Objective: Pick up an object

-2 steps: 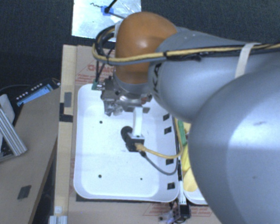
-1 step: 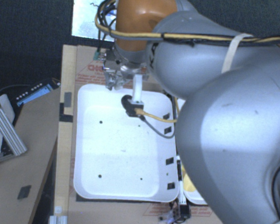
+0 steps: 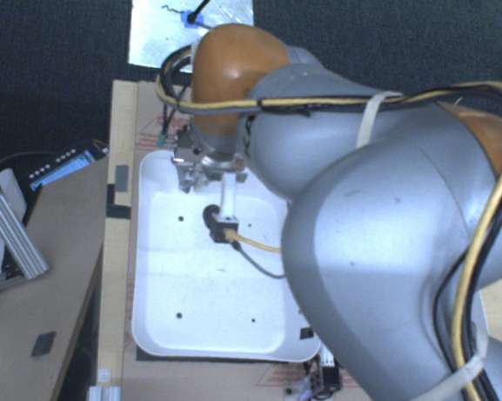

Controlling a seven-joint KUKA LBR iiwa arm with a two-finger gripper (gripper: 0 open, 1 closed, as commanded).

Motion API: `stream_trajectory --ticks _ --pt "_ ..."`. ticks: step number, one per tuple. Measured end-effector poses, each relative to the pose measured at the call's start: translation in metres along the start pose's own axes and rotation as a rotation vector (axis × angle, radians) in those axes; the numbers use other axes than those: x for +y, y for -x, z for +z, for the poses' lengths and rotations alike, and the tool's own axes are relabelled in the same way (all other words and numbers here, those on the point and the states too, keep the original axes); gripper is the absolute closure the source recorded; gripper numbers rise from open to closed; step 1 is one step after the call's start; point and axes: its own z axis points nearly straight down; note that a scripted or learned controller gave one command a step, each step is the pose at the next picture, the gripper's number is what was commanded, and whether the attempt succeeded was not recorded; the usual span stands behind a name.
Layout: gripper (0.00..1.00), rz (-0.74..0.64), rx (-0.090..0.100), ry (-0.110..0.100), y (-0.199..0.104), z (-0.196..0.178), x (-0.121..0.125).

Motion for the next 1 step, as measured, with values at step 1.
stream_trajectory --ticks 1 --pt "1.00 -0.003 0.001 0.004 -0.0003 -0.0148 0.0012"
